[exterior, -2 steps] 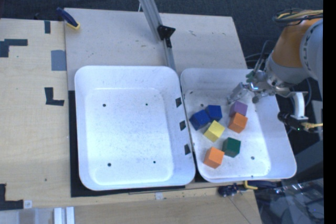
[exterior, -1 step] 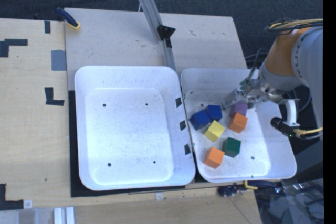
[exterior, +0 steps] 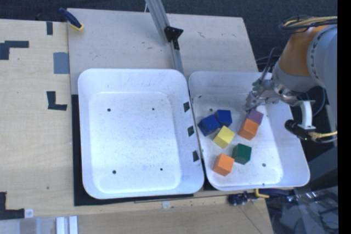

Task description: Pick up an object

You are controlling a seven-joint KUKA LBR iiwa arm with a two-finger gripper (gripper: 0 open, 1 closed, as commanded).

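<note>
**Item:** claw (exterior: 256, 97).
**Location:** over the upper right part of the right bin (exterior: 293, 170), at the end of the grey arm (exterior: 307, 57) reaching in from the right.
**State:** open or closed, cannot tell; too small and dark to read from above. Nothing visibly held.

**Candidate objects, all on the floor of the right bin:**
- purple block (exterior: 255, 116): just below the claw, pressed against the upper orange block (exterior: 248, 129). Two blocks or one two-coloured piece, cannot tell.
- right blue block (exterior: 224, 116) and left blue block (exterior: 208, 125): side by side, touching.
- yellow block (exterior: 224, 136): just beneath the blue pair, turned at an angle.
- green block (exterior: 242, 153): near the yellow, apart from it.
- lower orange block (exterior: 223, 164): nearest the front rim, close to the green.

**Also on the desk (exterior: 33, 118):** left bin (exterior: 137, 134), white, beside the right bin.

**Step in hand, as judged:** approach to the purple block, the nearest target. Probably early in the task; no block lifted.

**Handling notes, as judged:**
- Centre over the purple block before descending, not over the seam with its orange neighbour.
- Turn the wrist to close across the two free faces, away from the side the orange block touches.
- Go low enough to catch the block's middle, short of the bin floor.
- Close fully before lifting, then lift straight up.

**Risks:** nudging the pair aside, pinching a corner, or closing on both blocks and dropping one.
</note>
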